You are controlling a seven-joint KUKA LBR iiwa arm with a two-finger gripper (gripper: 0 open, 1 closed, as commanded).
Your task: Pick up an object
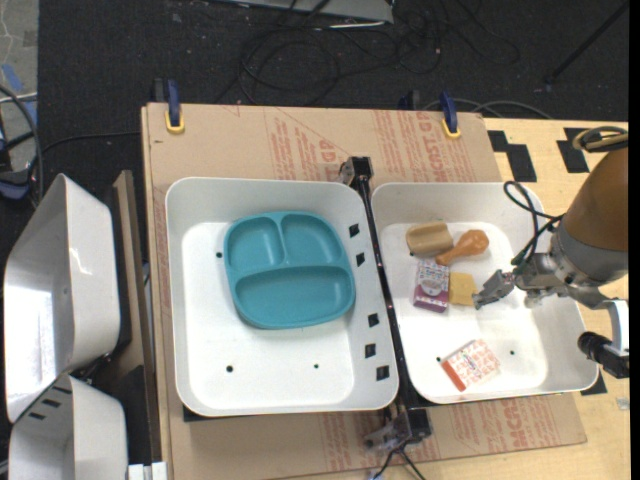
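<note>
The right bin (560, 373) holds several small items: a tan bread-like block (428, 238), an orange drumstick-shaped piece (465, 245), a purple-and-white packet (432, 286), a yellow cheese-like square (461, 288) and a red-and-white packet (471, 363). My gripper (493, 290) hangs low over the right bin, just right of the yellow square, its dark fingers pointing left. Nothing shows between the fingers. The arm's orange band (603, 206) is at the frame's right edge.
The left bin (200, 368) carries a teal divided plate (288, 269). A divider with black clips (378, 288) runs between the bins. Both bins rest on a cardboard sheet (300, 138). White tubs (55, 288) stand off the bench at the left.
</note>
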